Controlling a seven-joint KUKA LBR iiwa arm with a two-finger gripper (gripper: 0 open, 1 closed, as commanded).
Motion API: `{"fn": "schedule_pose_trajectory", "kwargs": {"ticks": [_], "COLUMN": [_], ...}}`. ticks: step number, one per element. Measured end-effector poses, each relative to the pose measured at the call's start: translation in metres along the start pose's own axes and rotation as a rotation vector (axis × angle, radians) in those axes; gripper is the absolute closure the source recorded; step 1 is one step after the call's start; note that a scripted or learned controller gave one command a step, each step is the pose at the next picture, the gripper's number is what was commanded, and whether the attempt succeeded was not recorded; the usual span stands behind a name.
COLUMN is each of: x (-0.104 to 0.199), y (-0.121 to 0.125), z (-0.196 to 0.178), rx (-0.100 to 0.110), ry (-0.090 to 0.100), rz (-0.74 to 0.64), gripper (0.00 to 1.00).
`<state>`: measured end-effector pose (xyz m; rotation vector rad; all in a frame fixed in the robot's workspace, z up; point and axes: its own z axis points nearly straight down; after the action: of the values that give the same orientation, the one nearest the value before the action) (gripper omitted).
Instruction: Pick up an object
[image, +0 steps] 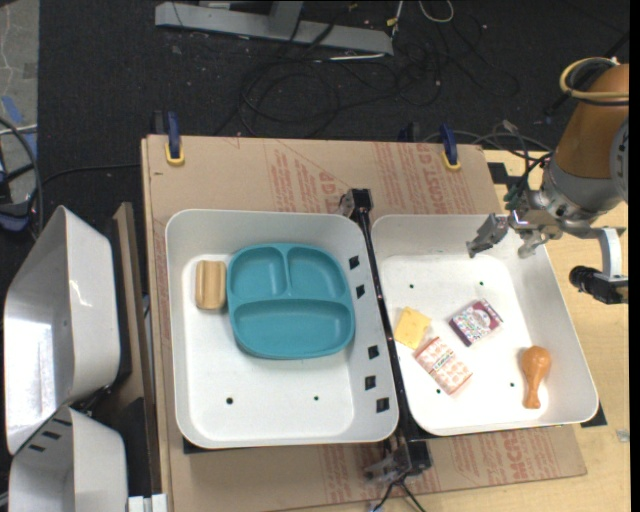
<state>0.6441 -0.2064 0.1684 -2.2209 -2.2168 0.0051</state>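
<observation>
Jaws spread and empty, my gripper (508, 237) hovers over the right bin's (575, 330) far edge, so I judge approach: descend onto the purple packet (475, 321).

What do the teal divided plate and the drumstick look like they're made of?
The teal plate looks like moulded plastic with a smooth, slightly matte finish: one even colour and rounded compartment ridges. The drumstick is probably toy plastic, uniformly orange-tan with a soft sheen.
</observation>
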Motion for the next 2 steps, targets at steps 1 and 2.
{"fn": "schedule_pose_trajectory", "kwargs": {"ticks": [1,2], "x": [0.003,0.002], "y": [0.002,0.004], "z": [0.064,0.049], "rx": [0.000,-0.008], "ry": [0.001,-0.002], "rz": [-0.004,-0.006], "gripper": [0.00,1.00]}}
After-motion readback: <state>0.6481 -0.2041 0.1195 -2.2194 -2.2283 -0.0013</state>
